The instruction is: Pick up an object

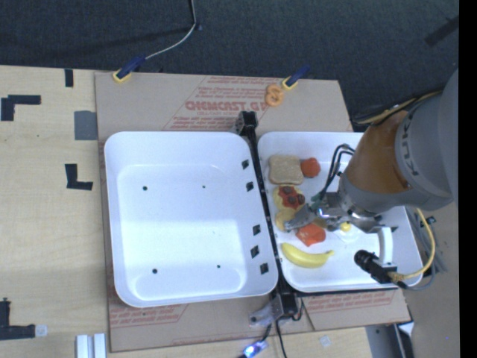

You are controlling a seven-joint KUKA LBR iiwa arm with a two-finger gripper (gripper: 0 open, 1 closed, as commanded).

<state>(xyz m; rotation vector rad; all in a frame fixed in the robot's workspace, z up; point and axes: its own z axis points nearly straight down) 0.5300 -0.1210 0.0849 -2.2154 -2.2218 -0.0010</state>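
Hand sits low in the right bin, reaching in from the right on the grey arm with its orange band. We cannot tell whether it is open or closed, nor whether it grips anything. We note a red block touching or just beside its tip, on the near side. A banana lies near that, toward the bin's near wall. Farther off we see a slice of bread, a small red object to its right, and a yellow and red cluster we cannot identify. The left bin stands beside, both on cardboard on the desk.
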